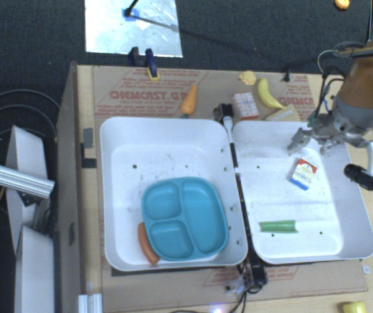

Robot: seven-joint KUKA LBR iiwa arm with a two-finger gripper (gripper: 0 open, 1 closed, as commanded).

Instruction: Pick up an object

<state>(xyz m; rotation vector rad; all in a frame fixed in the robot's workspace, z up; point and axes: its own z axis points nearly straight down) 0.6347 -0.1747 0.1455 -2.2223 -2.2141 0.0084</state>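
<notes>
The green stick (278, 226) is seen nearest, flat in the right bin (353, 240). Beyond it lies the small carton (303, 173), judged light, stiff and best gripped across its narrow sides. Above it the pincer (312, 140) hangs spread wide, nothing held.

In the left bin (118, 175), a divided plate (184, 218) sits beside a sausage (147, 243) at its front-left corner; the right bin (349, 240) holds a carton (303, 173) behind a stick (278, 226).
</notes>
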